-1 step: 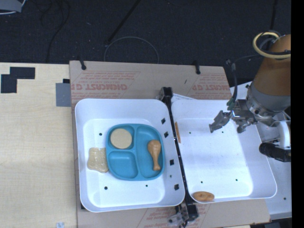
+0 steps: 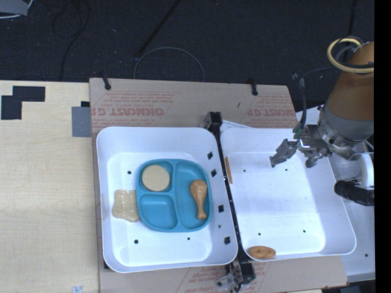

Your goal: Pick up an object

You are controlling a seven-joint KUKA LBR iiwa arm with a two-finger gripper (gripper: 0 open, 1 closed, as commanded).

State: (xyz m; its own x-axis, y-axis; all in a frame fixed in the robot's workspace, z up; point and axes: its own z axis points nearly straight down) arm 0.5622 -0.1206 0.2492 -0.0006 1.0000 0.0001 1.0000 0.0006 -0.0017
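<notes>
Look first at the two white bins: the left bin [image 2: 113, 163] carries almost everything, the right bin [image 2: 330, 224] almost nothing. In the left one you have one blue divided tray [image 2: 160, 213], sitting flat in the middle so its compartments keep the toy foods apart. One round tan patty [image 2: 155, 177] lies in the tray's upper left compartment, and one drumstick [image 2: 199, 197] lies lengthwise in the right compartment. One pale piece, perhaps toast [image 2: 125, 205], rests on the bin floor touching the tray's left edge.

In the right bin you can count a single candidate: one small orange-brown piece [image 2: 263, 252], possibly a croissant, lying against the near wall by the divider.

The hand [image 2: 285, 154] hangs over the upper part of the right bin, well apart from that piece and from everything in the left bin. You cannot tell from this slant whether it is wide or narrow; nothing is seen in its grip.

Judging by position, the pick is not yet begun, and the orange-brown piece is the nearest target in the arm's bin.
</notes>
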